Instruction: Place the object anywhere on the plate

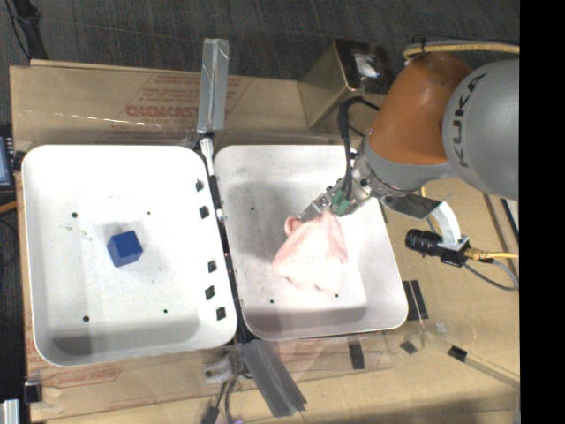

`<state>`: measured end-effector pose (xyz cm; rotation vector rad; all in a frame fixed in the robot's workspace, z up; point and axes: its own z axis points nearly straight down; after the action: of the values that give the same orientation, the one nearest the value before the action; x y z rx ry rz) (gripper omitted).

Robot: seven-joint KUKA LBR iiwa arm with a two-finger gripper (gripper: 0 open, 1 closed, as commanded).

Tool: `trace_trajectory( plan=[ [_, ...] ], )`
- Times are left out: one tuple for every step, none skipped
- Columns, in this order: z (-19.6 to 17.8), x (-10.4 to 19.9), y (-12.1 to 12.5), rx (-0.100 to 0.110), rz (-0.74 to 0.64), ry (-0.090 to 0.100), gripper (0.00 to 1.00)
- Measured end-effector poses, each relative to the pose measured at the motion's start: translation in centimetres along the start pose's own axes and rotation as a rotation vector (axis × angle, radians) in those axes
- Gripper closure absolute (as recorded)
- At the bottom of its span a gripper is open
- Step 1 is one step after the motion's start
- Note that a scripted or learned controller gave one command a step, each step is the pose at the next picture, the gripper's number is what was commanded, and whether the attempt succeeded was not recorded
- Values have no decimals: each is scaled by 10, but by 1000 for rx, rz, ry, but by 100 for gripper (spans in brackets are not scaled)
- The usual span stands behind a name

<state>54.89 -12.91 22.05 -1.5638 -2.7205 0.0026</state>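
The end effector (334, 203) pinches the top edge of the pink cloth (311, 253), which drapes down into the right bin (380, 303), likely so it hangs free for carrying toward a plate

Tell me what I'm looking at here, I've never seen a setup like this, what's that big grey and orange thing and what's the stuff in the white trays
The picture is taken by one fixed camera above a bench, looking down at a slant. The big grey and orange thing is a robot arm reaching in from the right. At its tip is a two-finger gripper that can pinch objects. On the bench are two shallow white bins side by side. The left bin holds a small blue cube. The right bin holds a crumpled pink cloth. The gripper sits at the cloth's top edge and seems to be pinching it there, with the rest of the cloth hanging down onto the bin floor.
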Motion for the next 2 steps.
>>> trace_trajectory(
  plan=[
    [-11,41,24,0,-406,-1,100],
    [-16,90,40,0,-809,-1,100]
  ],
)
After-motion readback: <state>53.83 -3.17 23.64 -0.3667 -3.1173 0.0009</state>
